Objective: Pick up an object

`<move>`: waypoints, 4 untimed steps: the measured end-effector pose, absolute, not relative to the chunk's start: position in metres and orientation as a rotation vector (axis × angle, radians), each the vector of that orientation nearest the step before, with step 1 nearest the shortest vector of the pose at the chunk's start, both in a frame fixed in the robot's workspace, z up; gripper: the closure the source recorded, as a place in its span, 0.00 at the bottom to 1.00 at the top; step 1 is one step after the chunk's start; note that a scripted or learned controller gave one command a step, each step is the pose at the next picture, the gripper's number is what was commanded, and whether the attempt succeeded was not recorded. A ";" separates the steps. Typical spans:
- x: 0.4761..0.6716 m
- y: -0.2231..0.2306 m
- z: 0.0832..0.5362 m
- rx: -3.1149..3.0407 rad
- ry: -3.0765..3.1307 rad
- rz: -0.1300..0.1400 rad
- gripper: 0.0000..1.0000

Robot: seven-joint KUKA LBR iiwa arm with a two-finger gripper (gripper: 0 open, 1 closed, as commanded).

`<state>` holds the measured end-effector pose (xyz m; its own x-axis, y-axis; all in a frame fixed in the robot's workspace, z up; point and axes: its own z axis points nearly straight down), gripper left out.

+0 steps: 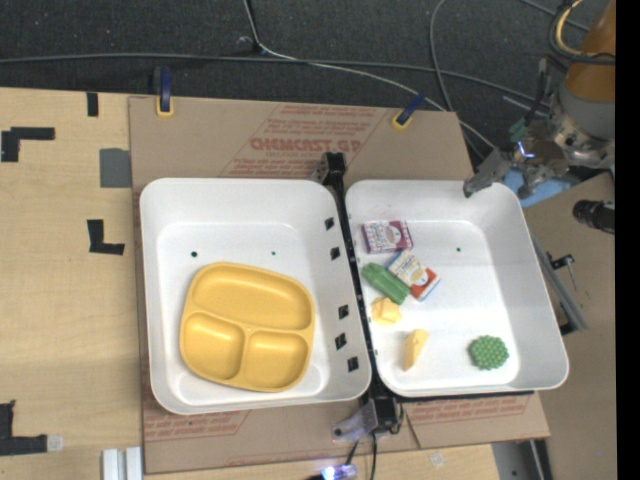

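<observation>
Hovering over the right bin's [520,268] far right corner, we see the gripper [482,184]; finger state, we cannot tell. Green ball [488,352] lies toward the near edge, untouched.

We see the desk [60,268] carrying a cardboard sheet [290,138]; on the sheet sit two white bins [160,298], side by side.

Printed text I can make out from here

Red lettering runs across the cardboard sheet [300,138] behind the two bins (too blurred for me to read). A small purple packet [386,235] and a red-and-white packet [415,275] in the right bin [535,298] carry print, also illegible.
</observation>
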<state>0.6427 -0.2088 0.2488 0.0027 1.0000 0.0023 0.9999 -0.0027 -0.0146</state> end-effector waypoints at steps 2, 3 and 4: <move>0.651 -0.213 0.210 -2.218 -2.221 0.007 0.00; 0.648 -0.220 0.149 -2.218 -2.219 0.008 0.00; 0.643 -0.220 0.085 -2.218 -2.223 0.007 0.00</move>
<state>0.6435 -0.2198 0.0854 -0.0021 1.0000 -0.0019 1.0000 0.0021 -0.0040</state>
